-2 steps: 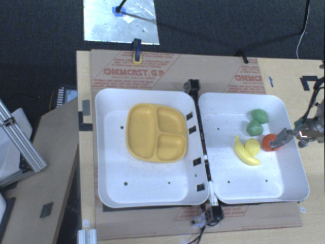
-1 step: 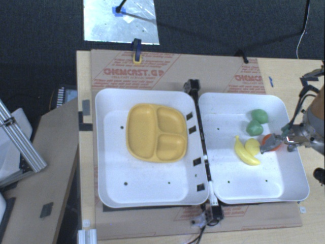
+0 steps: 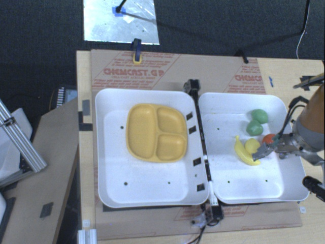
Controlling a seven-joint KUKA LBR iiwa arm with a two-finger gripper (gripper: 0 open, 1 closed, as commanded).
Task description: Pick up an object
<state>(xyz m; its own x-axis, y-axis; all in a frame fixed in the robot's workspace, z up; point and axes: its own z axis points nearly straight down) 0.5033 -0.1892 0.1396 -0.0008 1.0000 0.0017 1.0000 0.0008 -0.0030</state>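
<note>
Arm's in from the right, jaws (image 3: 261, 151) low in the right bin (image 3: 244, 187), right at the banana (image 3: 244, 154) — apart or clamped, can't tell.

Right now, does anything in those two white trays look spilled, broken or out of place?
Nothing stands out. The yellow three-compartment plate lies flat in the left white bin. In the right white bin, a yellow banana, a small yellow fruit, two green round pieces and a small red piece cluster by the gripper, none spilled over.
</note>
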